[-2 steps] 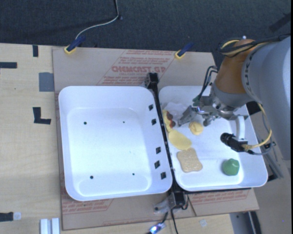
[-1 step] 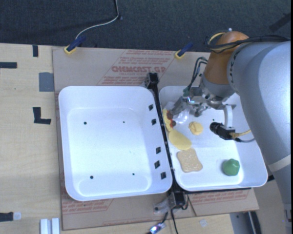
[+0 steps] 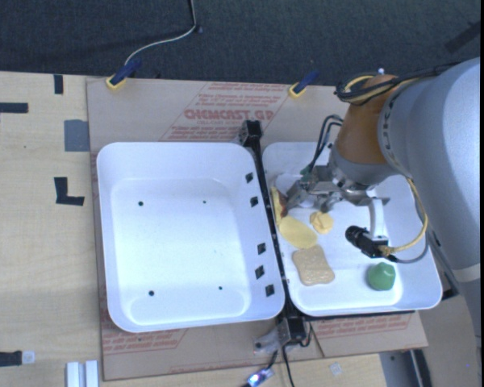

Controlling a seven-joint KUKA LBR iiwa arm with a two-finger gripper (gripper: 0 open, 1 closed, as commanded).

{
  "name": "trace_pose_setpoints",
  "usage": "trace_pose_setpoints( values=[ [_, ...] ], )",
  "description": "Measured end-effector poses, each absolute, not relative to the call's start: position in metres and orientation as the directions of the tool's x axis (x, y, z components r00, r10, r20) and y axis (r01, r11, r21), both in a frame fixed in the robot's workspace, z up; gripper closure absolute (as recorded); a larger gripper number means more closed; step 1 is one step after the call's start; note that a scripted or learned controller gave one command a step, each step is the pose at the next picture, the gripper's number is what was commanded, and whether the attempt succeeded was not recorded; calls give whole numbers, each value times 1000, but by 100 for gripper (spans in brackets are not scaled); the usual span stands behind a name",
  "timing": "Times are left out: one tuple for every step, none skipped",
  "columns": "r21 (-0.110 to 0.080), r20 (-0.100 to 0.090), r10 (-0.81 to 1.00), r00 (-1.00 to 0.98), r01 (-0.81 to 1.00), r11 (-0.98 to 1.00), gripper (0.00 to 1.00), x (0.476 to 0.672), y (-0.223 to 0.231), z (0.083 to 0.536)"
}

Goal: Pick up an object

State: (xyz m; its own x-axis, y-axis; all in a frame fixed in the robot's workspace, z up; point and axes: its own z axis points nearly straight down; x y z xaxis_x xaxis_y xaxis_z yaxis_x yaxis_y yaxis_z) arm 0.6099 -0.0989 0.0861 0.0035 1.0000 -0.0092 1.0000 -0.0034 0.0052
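Observation:
My gripper [image 3: 301,193] hangs low over the upper left part of the right bin [image 3: 415,216], close to the divider between the bins. Just below it lie a pale yellow oval piece [image 3: 297,233] and a smaller yellow piece [image 3: 322,222]. A tan, cracker-like square [image 3: 313,265] lies further toward the front. A green round object [image 3: 380,276] rests near the bin's front right corner. The wrist and its metal parts hide the bin floor directly beneath the gripper.
The left bin [image 3: 117,216] sits beside the right one, with a black divider strip [image 3: 262,216] between them. A black cable fitting [image 3: 363,241] hangs off the wrist above the right bin. The arm's grey body [image 3: 436,160] covers the bin's right side.

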Motion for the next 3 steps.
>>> trace_pose_setpoints(
  values=[
    [8, -7, 1000, 6, 1000, -6, 0, 588, -173, 207],
    [-4, -1, 1000, -7, 1000, 7, 0, 640, -98, 117],
    [-3, 0, 1000, -2, 1000, 2, 0, 668, -94, 82]
  ],
)
